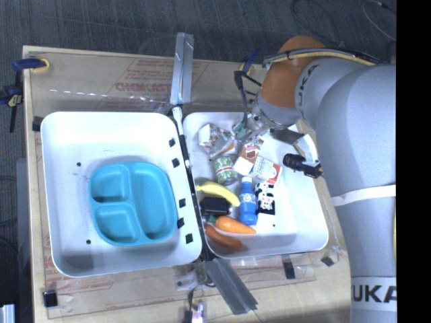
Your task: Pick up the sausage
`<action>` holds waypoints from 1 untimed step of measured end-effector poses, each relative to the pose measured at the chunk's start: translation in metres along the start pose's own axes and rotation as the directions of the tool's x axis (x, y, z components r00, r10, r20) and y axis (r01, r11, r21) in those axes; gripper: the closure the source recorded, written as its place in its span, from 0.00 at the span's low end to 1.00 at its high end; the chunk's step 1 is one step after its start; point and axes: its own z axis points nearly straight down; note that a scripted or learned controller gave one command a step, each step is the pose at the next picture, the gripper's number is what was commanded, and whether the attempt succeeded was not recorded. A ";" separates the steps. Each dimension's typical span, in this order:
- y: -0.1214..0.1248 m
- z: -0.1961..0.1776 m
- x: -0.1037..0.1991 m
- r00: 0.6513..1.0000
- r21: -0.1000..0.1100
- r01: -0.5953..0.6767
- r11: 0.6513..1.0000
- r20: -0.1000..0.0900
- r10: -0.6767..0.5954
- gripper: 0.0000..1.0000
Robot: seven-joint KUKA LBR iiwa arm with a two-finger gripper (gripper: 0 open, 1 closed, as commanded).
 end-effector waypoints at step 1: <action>-0.001 -0.012 -0.001 1.000 0.008 0.004 1.000 0.000 -0.004 1.00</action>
